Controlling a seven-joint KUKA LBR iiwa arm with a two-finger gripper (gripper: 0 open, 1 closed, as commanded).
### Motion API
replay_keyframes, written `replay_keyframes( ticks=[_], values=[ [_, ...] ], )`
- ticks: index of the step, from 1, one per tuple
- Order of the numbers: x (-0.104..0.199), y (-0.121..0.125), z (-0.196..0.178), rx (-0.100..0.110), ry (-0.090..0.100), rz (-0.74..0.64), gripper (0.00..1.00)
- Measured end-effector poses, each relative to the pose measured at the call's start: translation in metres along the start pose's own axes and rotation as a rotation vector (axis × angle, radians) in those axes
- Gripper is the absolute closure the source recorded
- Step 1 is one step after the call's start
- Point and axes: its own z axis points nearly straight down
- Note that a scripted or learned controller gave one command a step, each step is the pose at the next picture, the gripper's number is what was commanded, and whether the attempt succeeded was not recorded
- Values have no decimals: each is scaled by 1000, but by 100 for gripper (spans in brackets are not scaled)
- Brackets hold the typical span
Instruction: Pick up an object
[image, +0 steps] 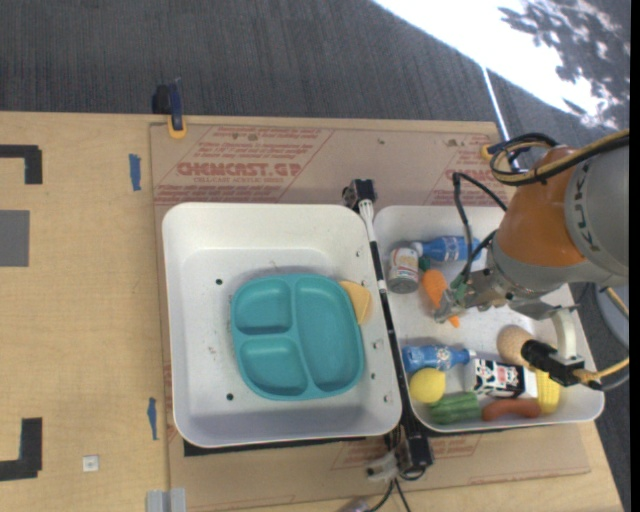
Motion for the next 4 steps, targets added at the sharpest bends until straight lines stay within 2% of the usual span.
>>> replay_keyframes(
  ticks=[1,2,3,4],
  values=[
    [0,0,0,0,0,0,0],
    [0,1,-10,-2,0,0,100],
    [0,1,-10,-2,0,0,0],
    [0,2,-20,-4,-1,-1,100]
  ],
)
